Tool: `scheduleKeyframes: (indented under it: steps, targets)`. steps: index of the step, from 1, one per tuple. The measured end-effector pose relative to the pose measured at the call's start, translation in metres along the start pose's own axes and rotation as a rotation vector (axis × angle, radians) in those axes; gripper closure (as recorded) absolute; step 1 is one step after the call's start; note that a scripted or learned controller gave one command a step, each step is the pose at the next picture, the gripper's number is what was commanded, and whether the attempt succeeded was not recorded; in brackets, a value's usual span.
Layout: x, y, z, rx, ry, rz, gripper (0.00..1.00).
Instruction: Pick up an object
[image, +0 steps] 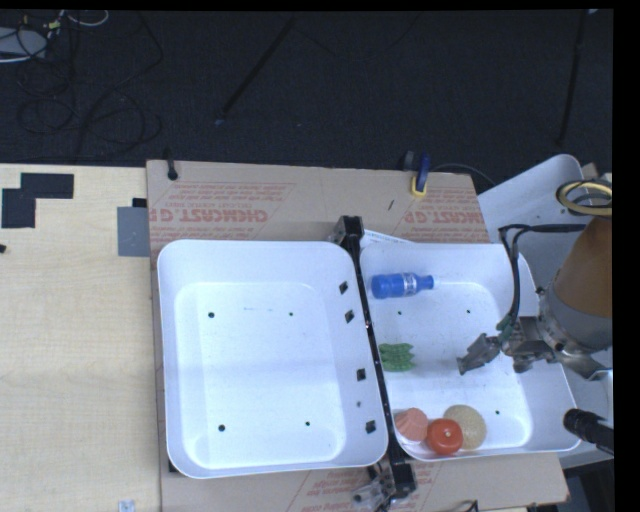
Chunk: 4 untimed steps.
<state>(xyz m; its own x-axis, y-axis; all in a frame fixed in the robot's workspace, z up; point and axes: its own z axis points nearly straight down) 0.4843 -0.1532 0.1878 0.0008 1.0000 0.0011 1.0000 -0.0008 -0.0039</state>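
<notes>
The right bin (455, 300) holds a blue bottle (401, 285) lying on its side near the back. A small green object (396, 356) lies by the divider. At the front sit a pink round piece (410, 424), a red ball-like item (444, 435) and a tan disc (467, 424), close together. My gripper (482, 356) hangs over the right part of this bin, to the right of the green object and above the tan disc in the view. Nothing shows between its fingers.
The left bin (260, 360) lies beside the right one, parted by a black clamp strip (365, 340). Cardboard (260, 205) lies under both bins. The arm's grey body and orange band (590, 275) fill the right side. Cables run along the bin's right rim.
</notes>
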Motion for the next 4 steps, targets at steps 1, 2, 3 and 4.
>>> scheduleKeyframes:
  steps: [1,2,3,4]
  targets:
    - [0.000,0.000,0.000,0.000,0.000,0.000,0.00]
    - [0.033,-0.009,0.104,-0.003,-0.001,0.001,0.00]
    - [0.018,0.062,0.100,-0.007,-0.002,-0.003,0.00]
    - [-0.056,0.054,-0.018,-0.013,-0.008,0.004,0.00]
